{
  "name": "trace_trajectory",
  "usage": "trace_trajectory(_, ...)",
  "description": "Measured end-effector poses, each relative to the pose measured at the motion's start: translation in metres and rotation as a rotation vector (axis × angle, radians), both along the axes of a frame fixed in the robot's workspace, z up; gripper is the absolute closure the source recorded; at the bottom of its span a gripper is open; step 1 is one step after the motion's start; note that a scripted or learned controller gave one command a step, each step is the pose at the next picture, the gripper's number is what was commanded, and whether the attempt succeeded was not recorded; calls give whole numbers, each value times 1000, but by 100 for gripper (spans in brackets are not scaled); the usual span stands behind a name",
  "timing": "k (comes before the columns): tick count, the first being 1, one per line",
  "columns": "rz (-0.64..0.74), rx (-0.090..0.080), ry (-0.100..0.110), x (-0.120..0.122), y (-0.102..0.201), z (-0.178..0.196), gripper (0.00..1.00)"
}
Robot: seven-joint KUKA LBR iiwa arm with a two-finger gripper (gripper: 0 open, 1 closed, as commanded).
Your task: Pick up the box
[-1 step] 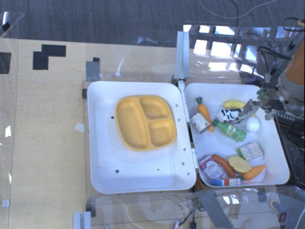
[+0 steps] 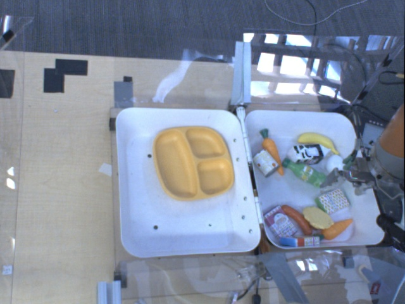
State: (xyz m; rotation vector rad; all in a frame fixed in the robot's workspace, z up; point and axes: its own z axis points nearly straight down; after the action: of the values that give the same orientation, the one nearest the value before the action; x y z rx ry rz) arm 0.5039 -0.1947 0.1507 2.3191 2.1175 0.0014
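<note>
**Operator:** Requesting contents at the near edge of the right bin [image 2: 361,128].

**Technician:** Found along the near wall: a blue-and-red tube [image 2: 296,240], a red-and-white packet [image 2: 276,218], a sausage [image 2: 295,216], a pale yellow rounded piece [image 2: 317,218] and an orange carrot [image 2: 338,228]. Packed close together, some touching.

**Operator:** Requesting location of the box.

**Technician:** Two box-shaped items noted. Checkered box [image 2: 333,201]: green-and-white, lying flat just beyond the yellow piece, toward the right wall of the right bin. Small carton [image 2: 266,163]: farther back, close against the left wall of the same bin, beside a second carrot [image 2: 271,148] with green top.

**Operator:** Requesting tool status.

**Technician:** Gripper [image 2: 340,177] positioned over the right bin, just beyond the checkered box and at the far-right end of a green bottle [image 2: 304,171]. Released or clenched: cannot tell from this view. Nothing seen in its grasp. Checkered box resting on the bin floor.

**Operator:** Requesting remaining items, mid to far.

**Technician:** In the left bin [image 2: 136,233]: a yellow divided plate [image 2: 193,161], roughly centred. At the back of the right bin: a black-and-white item [image 2: 307,152] and a banana [image 2: 318,142]. On the far bench: black markers [image 2: 63,73]. On the floor beyond: a looped cable [image 2: 297,8].
</note>
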Motion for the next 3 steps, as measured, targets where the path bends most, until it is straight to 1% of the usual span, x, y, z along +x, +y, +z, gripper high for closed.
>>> trace_trajectory(1,9,-1,-3,5,-6,-56,0)
trace_trajectory(2,11,-3,-9,7,-6,-44,100)
trace_trajectory(3,11,-2,-8,7,-6,-44,0)
